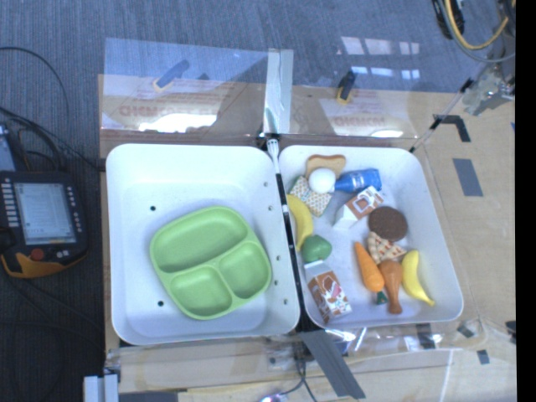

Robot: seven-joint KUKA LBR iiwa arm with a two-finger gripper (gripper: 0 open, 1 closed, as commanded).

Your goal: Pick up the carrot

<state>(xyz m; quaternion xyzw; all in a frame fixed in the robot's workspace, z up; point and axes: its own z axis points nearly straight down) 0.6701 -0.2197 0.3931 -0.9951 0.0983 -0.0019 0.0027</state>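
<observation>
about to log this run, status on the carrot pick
Carrot lying in right bin, not picked. Drumstick touching its right side, waffle at its top, banana just beyond. Green plate in left bin.

Grey carpet floor [209, 11], wooden bench [486, 224], clear glare-streaked panels [184, 90] behind.

1 camera looks down on the bench [486, 224] from above, tilted so the far edge lies at the top of the picture. It stands far enough back to take in both white bins whole, the left bin [126, 249] and the right bin [440, 249], side by side across the middle. Around them it also catches grey floor [209, 7] beyond the bench and a handheld control screen [40, 212] at the left edge.
</observation>
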